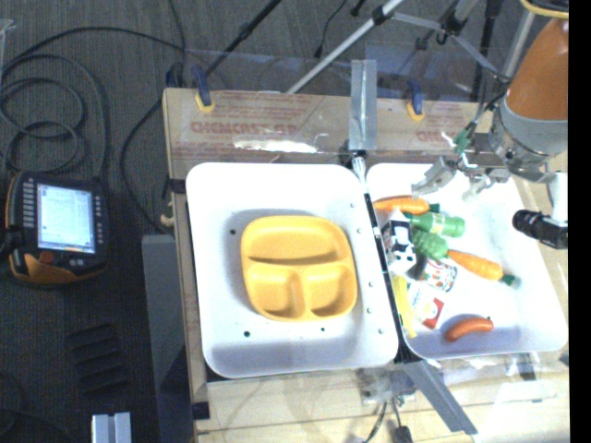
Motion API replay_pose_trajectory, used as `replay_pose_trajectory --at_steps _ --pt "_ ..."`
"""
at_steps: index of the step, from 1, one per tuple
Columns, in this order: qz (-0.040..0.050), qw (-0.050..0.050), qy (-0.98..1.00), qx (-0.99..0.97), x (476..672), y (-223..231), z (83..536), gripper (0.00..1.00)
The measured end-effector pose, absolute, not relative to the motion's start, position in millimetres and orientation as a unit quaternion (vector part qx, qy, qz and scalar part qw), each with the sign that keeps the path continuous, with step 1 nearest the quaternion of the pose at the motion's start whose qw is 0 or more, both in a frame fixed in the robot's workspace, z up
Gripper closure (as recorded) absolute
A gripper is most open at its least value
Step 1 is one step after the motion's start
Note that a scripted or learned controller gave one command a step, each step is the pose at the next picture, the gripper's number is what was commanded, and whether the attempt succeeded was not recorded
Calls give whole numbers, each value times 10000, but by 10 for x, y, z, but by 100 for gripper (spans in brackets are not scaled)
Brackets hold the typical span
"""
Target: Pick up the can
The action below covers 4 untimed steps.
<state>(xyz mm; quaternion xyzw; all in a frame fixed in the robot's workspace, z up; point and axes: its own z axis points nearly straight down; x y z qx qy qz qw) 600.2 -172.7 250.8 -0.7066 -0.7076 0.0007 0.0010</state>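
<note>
I am at the approach step: nothing is picked yet, and my hand [452,175] hangs over the far part of the right shallow white bin [545,275], above the heap of toy food. Its two thin grey fingers [427,181] are spread apart, released, with nothing between them and, as far as this slanted view lets me judge, not touching anything below.

The can I take to be the small white cylinder with black patches [399,240] lying near the bin's left wall, though it is small and partly crowded, so I hold that loosely. A green plastic bottle-shaped toy [432,233] lies just beside it, an orange carrot [475,265] sits further right, and a red sausage [467,326] lies toward the near edge.

Next I need to shift toward the bin's left wall and come down with the fingers straddling the can, clear of the green toy. The left white bin [212,247] carries a yellow divided plastic tray [297,266].
</note>
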Motion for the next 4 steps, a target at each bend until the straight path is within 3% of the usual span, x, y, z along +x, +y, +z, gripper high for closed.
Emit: replay_pose_trajectory --at_steps 1,2,3,4 --pt "5 16 -7469 -6649 5428 -1879 1187 0" --pt "-22 -40 -7407 -6718 5199 -1973 919 0" --pt "-24 -56 -7402 -6724 5210 -1981 1014 100" --pt "24 1 -5114 -8594 5272 -1370 2031 100"
